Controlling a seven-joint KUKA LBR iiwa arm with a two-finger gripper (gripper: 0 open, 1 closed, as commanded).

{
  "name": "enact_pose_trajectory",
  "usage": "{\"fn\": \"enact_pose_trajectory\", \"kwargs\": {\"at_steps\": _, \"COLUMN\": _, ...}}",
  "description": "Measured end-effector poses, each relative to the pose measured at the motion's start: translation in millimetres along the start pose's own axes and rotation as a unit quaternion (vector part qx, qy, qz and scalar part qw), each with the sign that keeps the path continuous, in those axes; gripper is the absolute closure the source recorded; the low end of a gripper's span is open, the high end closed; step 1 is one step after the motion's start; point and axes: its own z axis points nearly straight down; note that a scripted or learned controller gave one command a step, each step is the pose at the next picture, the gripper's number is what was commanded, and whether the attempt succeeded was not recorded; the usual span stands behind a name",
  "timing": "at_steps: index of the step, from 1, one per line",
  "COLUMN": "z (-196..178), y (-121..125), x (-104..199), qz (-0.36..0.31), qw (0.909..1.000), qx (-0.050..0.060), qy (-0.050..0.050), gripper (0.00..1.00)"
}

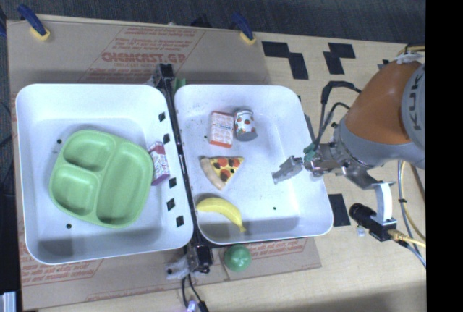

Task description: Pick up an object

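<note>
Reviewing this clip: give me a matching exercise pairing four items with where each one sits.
Items:
1. green divided plate
2. banana
3. green ball
4. pizza slice toy

Places:
A. on the cardboard below the right bin
B. right bin, near its front edge
C. left bin
D. right bin, middle

Pairs: 1-C, 2-B, 3-A, 4-D

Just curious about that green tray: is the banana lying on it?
No, the banana lies in the right bin, while the green tray sits in the left bin.
</note>
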Motion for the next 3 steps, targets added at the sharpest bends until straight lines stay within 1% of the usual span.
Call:
{"fn": "enact_pose_trajectory", "kwargs": {"at_steps": 1, "z": 97, "y": 21, "x": 27, "qz": -0.001, "qw": 1.0000, "qx": -0.001, "qy": 0.000, "gripper": 0.00}}
{"fn": "enact_pose_trajectory", "kwargs": {"at_steps": 2, "z": 97, "y": 49, "x": 80, "qz": -0.002, "qw": 1.0000, "qx": -0.001, "qy": 0.000, "gripper": 0.00}}
{"fn": "enact_pose_trajectory", "kwargs": {"at_steps": 3, "z": 94, "y": 145, "x": 104, "qz": 0.000, "qw": 1.0000, "qx": -0.002, "qy": -0.001, "gripper": 0.00}}
